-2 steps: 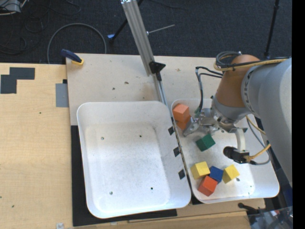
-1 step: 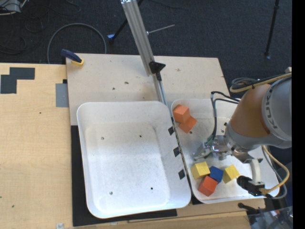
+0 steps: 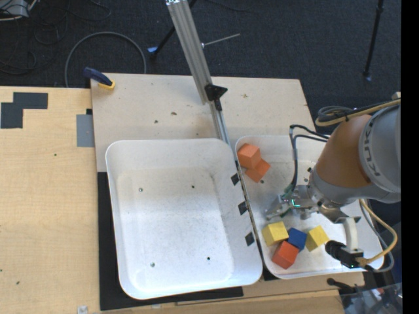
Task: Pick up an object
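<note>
Your hand (image 3: pixel 288 205), grip state unclear, hovers over small, light, rigid-looking blocks; pinch the yellow block (image 3: pixel 275 232) across flat faces.

1. Two bins, both white: the left bin (image 3: pixel 170 221) is speckled with small dark dots, and the right bin (image 3: pixel 278 146) is plain.
2. By the right bin's far edge sits an orange block (image 3: pixel 252 160).
3. Toward its near edge lie a yellow cube (image 3: pixel 275 232), a blue cube (image 3: pixel 296 238), a second yellow block (image 3: pixel 317 237) and a red cube (image 3: pixel 285 254).
4. The arm (image 3: pixel 357 156) is grey with an orange band.
5. The bench (image 3: pixel 157 110) is pale wood.
6. The pole (image 3: pixel 193 44) is silver, with a black-and-white checkered top.
7. At the bench's far left corner lies a blue and yellow clamp (image 3: pixel 98 77).
</note>
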Robot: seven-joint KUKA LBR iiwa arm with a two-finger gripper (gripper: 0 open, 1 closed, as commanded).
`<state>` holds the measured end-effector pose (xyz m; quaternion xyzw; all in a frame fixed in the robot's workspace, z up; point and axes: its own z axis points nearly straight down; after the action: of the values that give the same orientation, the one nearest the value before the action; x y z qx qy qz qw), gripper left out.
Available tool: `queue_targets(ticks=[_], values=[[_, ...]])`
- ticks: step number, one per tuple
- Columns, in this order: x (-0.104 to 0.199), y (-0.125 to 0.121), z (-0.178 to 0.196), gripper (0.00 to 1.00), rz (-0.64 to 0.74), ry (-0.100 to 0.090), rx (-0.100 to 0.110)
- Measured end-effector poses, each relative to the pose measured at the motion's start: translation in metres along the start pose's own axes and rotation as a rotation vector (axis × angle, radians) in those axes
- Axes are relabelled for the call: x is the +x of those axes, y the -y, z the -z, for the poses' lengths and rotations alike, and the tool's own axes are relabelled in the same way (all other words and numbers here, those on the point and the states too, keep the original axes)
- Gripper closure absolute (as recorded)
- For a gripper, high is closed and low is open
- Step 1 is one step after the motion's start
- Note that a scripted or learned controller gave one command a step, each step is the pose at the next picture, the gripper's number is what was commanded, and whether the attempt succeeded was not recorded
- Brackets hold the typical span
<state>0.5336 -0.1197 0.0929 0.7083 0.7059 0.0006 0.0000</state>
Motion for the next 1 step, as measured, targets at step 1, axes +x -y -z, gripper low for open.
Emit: queue_targets(ticks=[1], values=[[-0.0178,-0.0786,-0.0019,0.0,0.006,0.003,-0.003]])
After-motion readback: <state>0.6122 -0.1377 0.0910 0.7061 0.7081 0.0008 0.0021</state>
